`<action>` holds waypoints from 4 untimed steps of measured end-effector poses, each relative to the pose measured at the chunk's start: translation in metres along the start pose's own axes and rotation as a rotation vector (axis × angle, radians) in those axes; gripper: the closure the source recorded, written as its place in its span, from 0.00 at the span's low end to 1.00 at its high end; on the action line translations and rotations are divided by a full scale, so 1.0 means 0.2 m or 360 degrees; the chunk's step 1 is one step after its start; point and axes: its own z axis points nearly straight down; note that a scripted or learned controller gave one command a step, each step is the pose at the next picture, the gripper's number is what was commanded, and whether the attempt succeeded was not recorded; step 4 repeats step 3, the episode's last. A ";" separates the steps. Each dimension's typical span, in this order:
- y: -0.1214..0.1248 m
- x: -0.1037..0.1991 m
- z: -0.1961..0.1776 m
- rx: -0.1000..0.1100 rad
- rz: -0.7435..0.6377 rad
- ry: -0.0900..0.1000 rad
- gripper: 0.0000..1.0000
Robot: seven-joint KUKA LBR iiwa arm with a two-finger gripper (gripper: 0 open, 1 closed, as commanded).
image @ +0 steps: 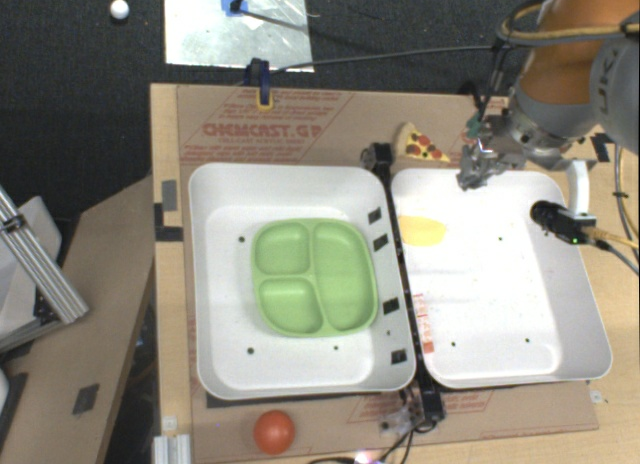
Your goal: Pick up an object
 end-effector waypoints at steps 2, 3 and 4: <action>-0.15 0.45 0.07 0.0005 0.0000 0.0001 1.00; -0.17 0.78 0.07 0.0000 -0.0003 0.0002 1.00; -0.17 0.78 0.07 0.0000 -0.0003 0.0002 1.00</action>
